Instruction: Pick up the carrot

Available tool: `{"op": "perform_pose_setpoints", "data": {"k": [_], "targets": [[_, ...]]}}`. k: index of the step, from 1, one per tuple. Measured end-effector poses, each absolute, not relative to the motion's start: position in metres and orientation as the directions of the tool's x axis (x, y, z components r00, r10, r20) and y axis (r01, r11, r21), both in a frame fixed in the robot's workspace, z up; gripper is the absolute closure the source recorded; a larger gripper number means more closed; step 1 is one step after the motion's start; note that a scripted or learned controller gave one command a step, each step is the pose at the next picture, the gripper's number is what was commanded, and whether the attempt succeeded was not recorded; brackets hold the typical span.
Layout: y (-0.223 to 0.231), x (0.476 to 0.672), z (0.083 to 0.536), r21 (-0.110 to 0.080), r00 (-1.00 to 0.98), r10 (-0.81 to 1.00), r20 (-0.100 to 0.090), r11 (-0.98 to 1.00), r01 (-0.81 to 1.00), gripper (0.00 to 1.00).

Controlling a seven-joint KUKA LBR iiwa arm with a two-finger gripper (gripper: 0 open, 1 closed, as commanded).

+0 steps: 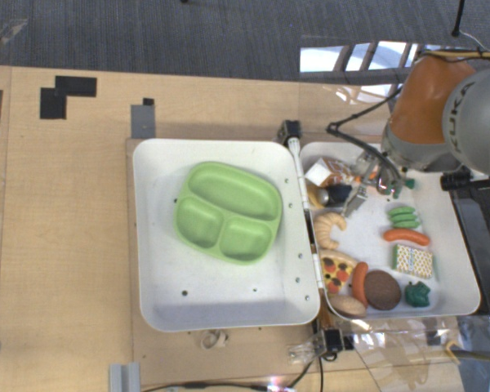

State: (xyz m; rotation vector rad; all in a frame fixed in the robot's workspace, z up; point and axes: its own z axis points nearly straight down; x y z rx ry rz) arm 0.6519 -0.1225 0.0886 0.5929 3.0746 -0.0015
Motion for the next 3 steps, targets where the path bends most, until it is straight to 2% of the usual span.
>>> {"op": "perform_pose_setpoints", "data": {"k": [1, 2, 3], "targets": [[-0.119, 0.658, 0.087, -0.006, -0.817, 0.577, 0.011, 0.817, 0.577, 0.0], [-0.204, 0.631, 0.087, 0.004, -0.61, 0.792, -0.008, 0.61, 0.792, 0.0], [-0.201, 0.636, 0.102, 0.012, -0.619, 0.785, -0.018, 0.619, 0.785, 1.0]]}}
